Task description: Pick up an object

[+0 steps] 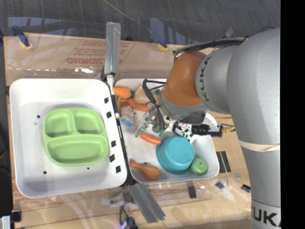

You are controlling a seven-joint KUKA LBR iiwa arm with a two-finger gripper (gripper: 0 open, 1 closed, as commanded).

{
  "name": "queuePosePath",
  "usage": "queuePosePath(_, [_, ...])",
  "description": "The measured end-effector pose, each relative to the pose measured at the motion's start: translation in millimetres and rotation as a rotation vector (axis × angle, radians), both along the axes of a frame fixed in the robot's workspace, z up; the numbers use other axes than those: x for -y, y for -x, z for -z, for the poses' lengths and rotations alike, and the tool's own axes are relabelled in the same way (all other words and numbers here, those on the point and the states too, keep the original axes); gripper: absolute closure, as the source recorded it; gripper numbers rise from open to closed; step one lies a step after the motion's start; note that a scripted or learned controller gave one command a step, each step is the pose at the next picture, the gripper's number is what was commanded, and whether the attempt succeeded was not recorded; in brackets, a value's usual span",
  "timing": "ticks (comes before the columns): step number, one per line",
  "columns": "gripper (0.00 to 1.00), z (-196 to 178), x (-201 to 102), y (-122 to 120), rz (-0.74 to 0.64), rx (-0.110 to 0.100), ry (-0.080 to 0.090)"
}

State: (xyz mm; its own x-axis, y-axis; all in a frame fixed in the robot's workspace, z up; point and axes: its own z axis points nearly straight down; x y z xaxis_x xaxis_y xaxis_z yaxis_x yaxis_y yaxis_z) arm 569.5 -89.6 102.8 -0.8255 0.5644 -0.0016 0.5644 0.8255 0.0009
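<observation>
Nearest the camera, a brown drumstick-shaped toy (144, 169), a teal bowl (176, 154) and a green apple (199, 165) crowd the right bin (212, 173). Just behind, the end effector (153, 122) hangs low over an orange carrot (151, 139), its state impossible to tell. Closing there could clip the bowl's rim or snag a neighbour. Farther back, the arm (224, 80) reads "KUKA".

R bin (213, 152) crowded; L bin (24, 128) roomy
</observation>
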Motion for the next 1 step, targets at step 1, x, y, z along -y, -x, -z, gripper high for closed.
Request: queuePosePath(1, [0.00, 0.3, -0.3, 0.1, 0.000, -0.001, 0.000])
